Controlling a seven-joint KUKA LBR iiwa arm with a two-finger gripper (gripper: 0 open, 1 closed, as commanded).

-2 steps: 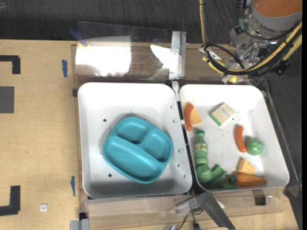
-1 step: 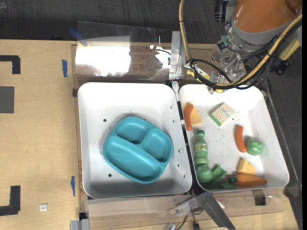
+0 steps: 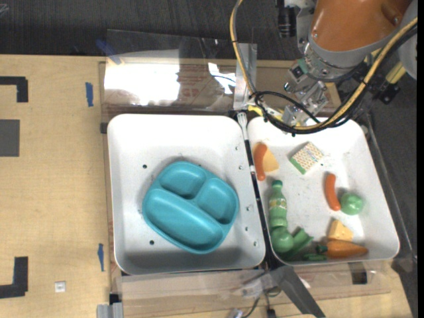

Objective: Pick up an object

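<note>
Arm's grey wrist with orange band sits at the far right, above the far edge of the right shallow white bin (image 3: pixel 381 177); two-finger gripper (image 3: pixel 306 105) hangs over that bin's far rim, wrapped in yellow and black cables (image 3: pixel 344 114) — can't tell from this angle how it is set, and nothing is visibly held in it.

Right bin contents: small pale patterned square card-like block (image 3: pixel 307 157) near the far middle, closest item to the gripper; orange wedge-shaped piece (image 3: pixel 266 159) against the left wall; green plastic toy bottle (image 3: pixel 277 204) lying lengthwise below it; dark green chunky toy vegetable (image 3: pixel 289 239) at the near left; orange-red sausage-shaped toy (image 3: pixel 331 191) right of centre, just beside a round green ball-like toy (image 3: pixel 352 203); yellow cheese-like wedge (image 3: pixel 340 230) nearer; orange toy carrot (image 3: pixel 344 248) along the near wall.

Left shallow white bin (image 3: pixel 126 151) holds a teal plastic divided tray with three compartments (image 3: pixel 191 206), lying tilted across the middle — well apart from the gripper; clear plastic sheet (image 3: pixel 172 78) stands behind the left bin.
</note>
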